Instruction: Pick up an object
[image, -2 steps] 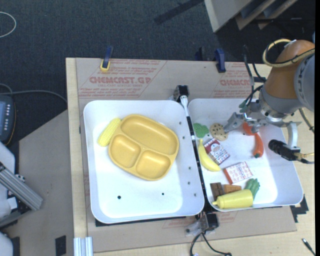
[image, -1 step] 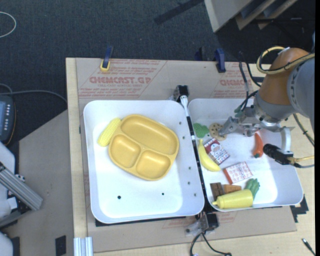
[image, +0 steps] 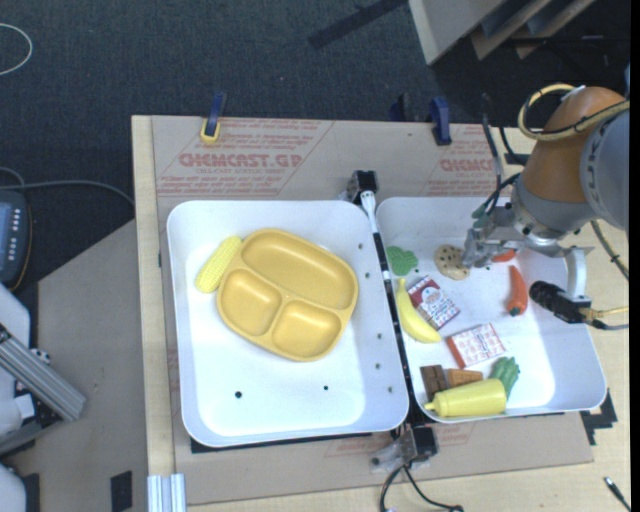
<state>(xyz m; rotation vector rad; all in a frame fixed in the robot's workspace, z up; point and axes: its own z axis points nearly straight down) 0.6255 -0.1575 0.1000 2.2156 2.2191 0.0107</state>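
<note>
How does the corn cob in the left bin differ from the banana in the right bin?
The corn cob rests against the yellow divided tray; the banana is partly overlapped by a small card. The corn cob looks straight with a bumpy surface; the banana is curved and smooth. The corn cob appears a little shorter. Both are yellow toy foods.

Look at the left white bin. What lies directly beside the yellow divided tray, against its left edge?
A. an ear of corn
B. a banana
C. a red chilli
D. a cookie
A: the ear of corn lies against the left edge of the yellow divided tray in the left bin; the cookie, red chilli and banana are all in the right bin.
</note>
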